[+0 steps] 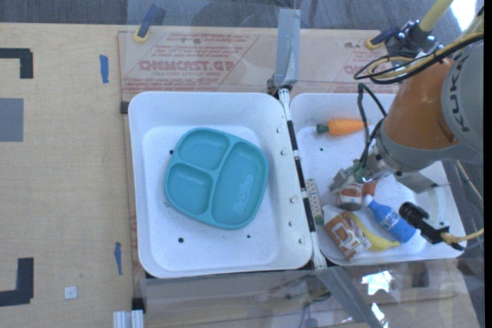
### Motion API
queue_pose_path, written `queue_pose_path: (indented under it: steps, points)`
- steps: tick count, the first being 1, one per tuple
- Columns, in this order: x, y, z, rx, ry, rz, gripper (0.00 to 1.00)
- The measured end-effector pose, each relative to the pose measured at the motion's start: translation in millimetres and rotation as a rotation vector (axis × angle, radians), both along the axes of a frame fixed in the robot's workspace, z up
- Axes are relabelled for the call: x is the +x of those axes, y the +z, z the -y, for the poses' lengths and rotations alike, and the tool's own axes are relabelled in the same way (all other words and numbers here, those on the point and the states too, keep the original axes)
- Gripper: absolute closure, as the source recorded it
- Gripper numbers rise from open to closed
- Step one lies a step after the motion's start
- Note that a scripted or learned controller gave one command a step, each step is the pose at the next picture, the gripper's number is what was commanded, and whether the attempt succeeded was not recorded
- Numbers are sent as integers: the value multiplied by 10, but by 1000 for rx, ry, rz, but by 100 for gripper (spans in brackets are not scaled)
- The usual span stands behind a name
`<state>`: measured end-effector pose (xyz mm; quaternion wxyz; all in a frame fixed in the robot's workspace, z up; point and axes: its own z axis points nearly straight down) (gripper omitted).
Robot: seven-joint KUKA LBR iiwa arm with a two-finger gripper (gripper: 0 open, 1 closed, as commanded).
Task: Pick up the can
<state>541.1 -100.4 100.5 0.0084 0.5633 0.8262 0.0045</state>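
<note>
The can [350, 198], small with a red and white label and a grey top, lies in the right bin [307, 115] near its middle. My gripper [358, 175] hangs right over the can's upper edge, reaching down from the orange-banded wrist [419, 115]. The gripper's tip touches or nearly touches the can, and the view from above does not separate the two. Part of the can is hidden under the gripper.
An orange carrot [342, 127] lies at the back of the right bin. A blue bottle [390, 220], a yellow banana [373, 234] and a brown packet [346, 234] crowd the front beside the can. The left bin [150, 242] holds a teal divided plate [217, 177].
</note>
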Motion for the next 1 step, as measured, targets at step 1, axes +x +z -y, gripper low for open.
queue_pose_path:
  steps: [1]
  points:
    - [-39, 976, -619, 2, 11, -17, 100]
